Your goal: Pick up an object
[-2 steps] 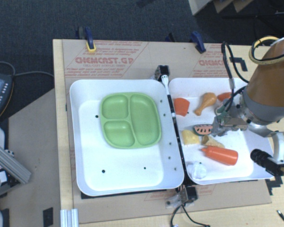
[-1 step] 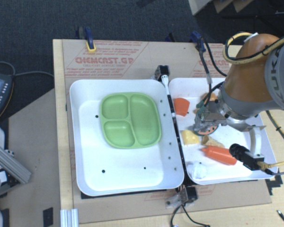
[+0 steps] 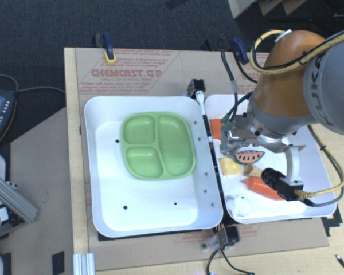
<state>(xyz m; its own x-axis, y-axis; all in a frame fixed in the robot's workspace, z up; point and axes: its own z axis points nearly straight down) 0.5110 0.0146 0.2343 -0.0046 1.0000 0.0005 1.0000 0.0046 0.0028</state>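
- While the arm [image 3: 286, 79] hangs low over the right bin [image 3: 315, 153], I read its placement as a reach for one of the toy foods crowded along that bin's left side.
- I see the jaws [image 3: 236, 142] just above a watermelon slice [image 3: 249, 155], but the wrist hides the tips, so I cannot tell how far apart they stand or whether anything sits between them.
- Nothing looks lifted to me: the slice appears to lie on the bin floor, with a yellow piece [image 3: 230, 166] touching or just beside it on the left.
- An orange carrot [image 3: 262, 188] lies near the front, partly under a black cable fitting, and a white lump [image 3: 241, 207] sits in the front left corner.
- A red-orange piece [image 3: 216, 128] rests against the wall shared with the left bin [image 3: 103, 153], which makes it awkward to close on.
- My guess is the left bin is the drop side; it carries a green divided plate [image 3: 159, 145], flat and central.
- Both bins rest on the table [image 3: 74, 96].
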